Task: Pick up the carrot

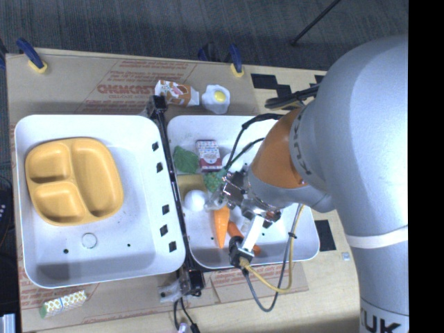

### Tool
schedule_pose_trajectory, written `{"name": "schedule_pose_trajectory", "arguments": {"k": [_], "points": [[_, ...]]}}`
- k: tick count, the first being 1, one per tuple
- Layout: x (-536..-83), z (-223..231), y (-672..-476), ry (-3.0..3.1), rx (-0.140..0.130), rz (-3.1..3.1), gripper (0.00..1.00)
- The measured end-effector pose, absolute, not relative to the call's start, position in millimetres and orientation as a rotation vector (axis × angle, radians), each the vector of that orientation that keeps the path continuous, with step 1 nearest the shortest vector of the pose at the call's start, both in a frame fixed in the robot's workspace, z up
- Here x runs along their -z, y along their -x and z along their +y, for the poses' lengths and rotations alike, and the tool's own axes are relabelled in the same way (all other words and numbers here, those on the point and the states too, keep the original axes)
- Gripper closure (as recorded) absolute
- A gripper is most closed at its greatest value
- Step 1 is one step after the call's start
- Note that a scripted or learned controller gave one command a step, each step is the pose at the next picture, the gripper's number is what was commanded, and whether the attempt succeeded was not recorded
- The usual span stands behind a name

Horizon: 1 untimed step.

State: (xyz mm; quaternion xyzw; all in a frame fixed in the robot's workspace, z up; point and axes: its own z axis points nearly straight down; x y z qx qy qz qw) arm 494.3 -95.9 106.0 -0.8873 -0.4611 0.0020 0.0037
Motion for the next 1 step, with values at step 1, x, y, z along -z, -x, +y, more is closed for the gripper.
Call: {"name": "schedule_pose_trajectory", "arguments": {"k": [1], "points": [[-115.6,-95.8,-494.3,2.777,-0.009,-1.447,1.00]]}}
